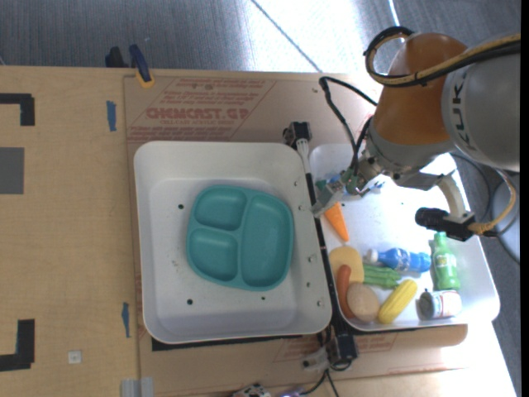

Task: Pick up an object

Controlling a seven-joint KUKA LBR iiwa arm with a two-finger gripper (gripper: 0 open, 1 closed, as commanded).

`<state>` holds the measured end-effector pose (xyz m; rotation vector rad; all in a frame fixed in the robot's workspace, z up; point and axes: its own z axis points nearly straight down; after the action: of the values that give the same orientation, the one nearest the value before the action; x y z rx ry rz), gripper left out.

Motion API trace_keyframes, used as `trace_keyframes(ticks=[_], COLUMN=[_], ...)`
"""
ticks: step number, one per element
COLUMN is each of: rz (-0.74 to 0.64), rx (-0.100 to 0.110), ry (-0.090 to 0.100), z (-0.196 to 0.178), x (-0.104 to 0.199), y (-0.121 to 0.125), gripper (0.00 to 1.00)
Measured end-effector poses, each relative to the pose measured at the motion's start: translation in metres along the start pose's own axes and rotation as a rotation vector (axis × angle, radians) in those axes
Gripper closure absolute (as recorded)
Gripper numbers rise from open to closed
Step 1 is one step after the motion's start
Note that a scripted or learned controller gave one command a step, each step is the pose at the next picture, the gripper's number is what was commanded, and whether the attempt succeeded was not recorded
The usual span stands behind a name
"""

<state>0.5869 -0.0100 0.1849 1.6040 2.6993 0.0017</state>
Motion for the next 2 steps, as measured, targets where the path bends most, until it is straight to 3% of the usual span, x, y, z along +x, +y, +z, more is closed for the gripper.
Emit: trace_keyframes(ticks=[2], rz=[0.000], rx=[0.000], ry=[0.000], z=[0.0000], x=[0.0000], y=[0.0000], gripper=[0.00])
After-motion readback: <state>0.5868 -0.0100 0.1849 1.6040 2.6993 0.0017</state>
